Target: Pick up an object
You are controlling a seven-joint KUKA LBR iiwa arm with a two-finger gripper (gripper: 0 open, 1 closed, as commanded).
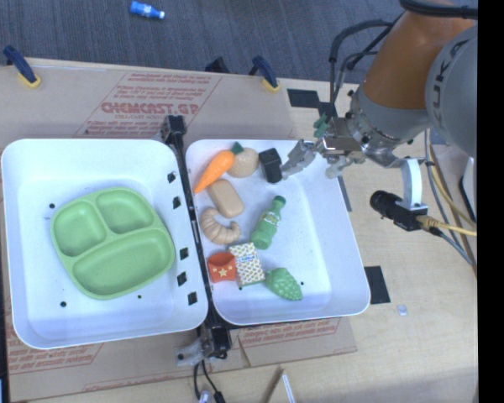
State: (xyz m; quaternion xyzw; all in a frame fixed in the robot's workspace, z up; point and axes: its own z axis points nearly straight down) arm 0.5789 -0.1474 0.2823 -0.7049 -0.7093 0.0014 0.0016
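The right bin (336, 225) holds several toy foods. An orange carrot (214, 170), a beige potato (245, 161) and a small black block (270, 164) lie along its far side. Below them are a tan bread piece (225, 197), a croissant (218, 225) and a green bottle (269, 222). Near the front edge sit a red box (223, 268), a patterned carton (250, 265) and a green leafy piece (284, 285). My gripper (317, 159) hangs over the bin's far right corner, just right of the black block. It is open, with nothing between its fingers.
The left bin (25, 191) holds a green divided plate (113, 242). Black clips (178, 183) run down the seam between the bins. Both bins rest on cardboard clamped to the bench. A blue item (147, 10) lies on the floor beyond.
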